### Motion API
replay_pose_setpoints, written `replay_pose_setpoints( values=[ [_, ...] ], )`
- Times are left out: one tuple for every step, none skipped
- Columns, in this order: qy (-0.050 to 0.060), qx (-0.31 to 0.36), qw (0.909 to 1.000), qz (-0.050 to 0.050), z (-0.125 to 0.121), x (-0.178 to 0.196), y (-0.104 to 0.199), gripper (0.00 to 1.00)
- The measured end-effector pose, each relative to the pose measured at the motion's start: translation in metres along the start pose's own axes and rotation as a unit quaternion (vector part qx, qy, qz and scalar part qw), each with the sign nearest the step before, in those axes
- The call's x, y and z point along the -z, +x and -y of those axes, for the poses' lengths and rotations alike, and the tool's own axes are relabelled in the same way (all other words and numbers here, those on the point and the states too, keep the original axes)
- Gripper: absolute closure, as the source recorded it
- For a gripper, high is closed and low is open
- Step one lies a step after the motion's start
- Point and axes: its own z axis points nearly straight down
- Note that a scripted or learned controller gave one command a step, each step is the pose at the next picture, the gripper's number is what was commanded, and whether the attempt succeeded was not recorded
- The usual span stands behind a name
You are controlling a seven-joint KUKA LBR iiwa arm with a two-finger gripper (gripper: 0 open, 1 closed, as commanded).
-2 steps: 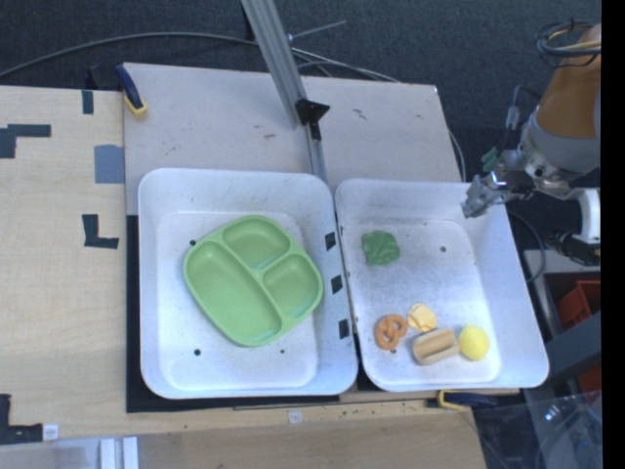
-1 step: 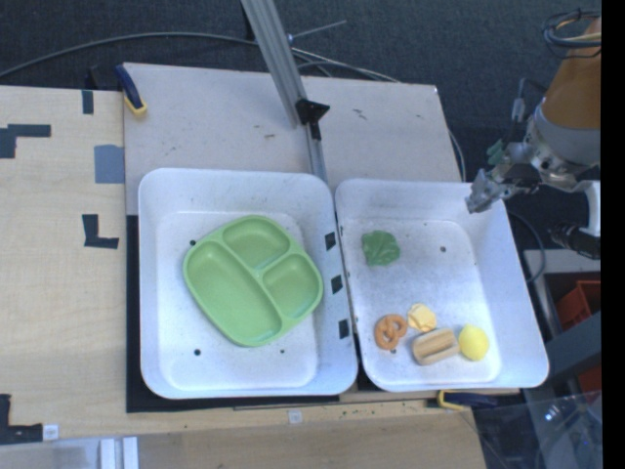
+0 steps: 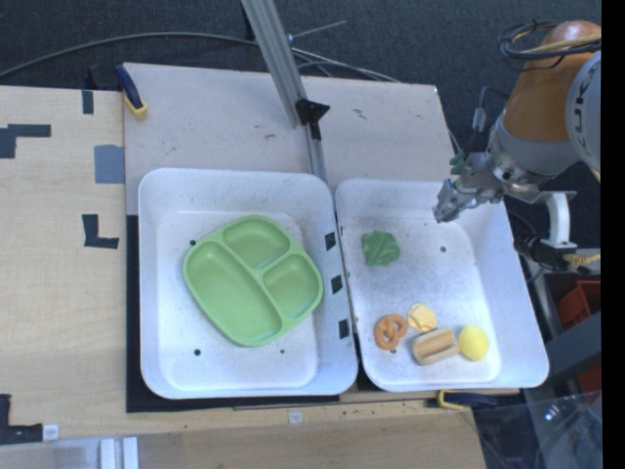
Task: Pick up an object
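Gripper (image 3: 447,209) hovering over right bin (image 3: 508,262) at 1 o'clock, finger state not discernible, nothing seen in its grasp, broccoli (image 3: 380,248) lying near centre, pretzel (image 3: 390,331), hotdog (image 3: 435,346), lemon (image 3: 474,342) sitting at 6 o'clock, plate (image 3: 253,279) resting in left bin (image 3: 156,262).

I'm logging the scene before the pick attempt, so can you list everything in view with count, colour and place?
Left bin: 1, white, left half of the bench.
Right bin: 1, white, beside the left bin.
Divided plate: 1, light green, in the left bin.
Broccoli toy: 1, dark green, upper middle of the right bin.
Pretzel toy: 1, orange-brown, lower right bin.
Small yellow piece: 1, above the hot dog.
Hot dog toy: 1, tan, right of the pretzel.
Lemon toy: 1, yellow, right of the hot dog.
Gripper: 1, grey, over the right bin's upper edge.
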Motion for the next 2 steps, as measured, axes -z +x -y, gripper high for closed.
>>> replay_pose_setpoints(
  values=[
    [-0.001, 0.001, 1.0, 0.0, 0.003, 0.01, 0.05, 1.0],
    [0.0, 0.001, 1.0, 0.0, 0.014, 0.017, 0.097, 1.0]
  ],
)
